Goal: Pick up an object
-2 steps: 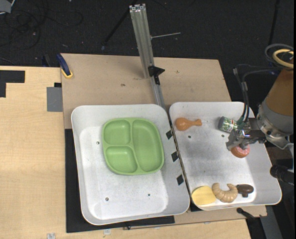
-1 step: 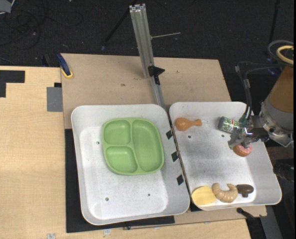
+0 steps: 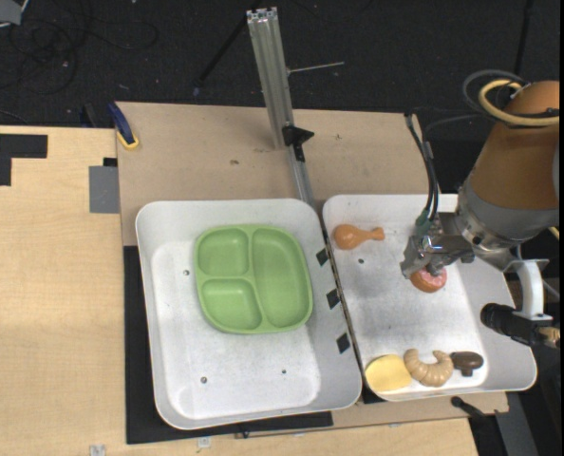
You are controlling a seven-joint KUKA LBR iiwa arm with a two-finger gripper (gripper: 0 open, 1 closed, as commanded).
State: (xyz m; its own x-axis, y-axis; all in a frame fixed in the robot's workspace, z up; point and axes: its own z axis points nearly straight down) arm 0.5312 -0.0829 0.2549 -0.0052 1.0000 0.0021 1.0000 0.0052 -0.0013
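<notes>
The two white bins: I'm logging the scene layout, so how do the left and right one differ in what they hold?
The left bin holds one green divided plate; the right bin holds several small items: an orange drumstick-shaped toy, a yellow piece, a tan curled piece and a brown piece. The gripper sits over a reddish item in the right bin, not the left. Both are shallow and white.

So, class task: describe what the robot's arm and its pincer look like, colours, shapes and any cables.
The arm is a thick rounded body with a broad orange band over a grey wrist section. Its pincer is a small metallic silver and dark assembly. Thin dark and green cables run down beside the wrist, and a yellowish looped cable sits near the top.
</notes>
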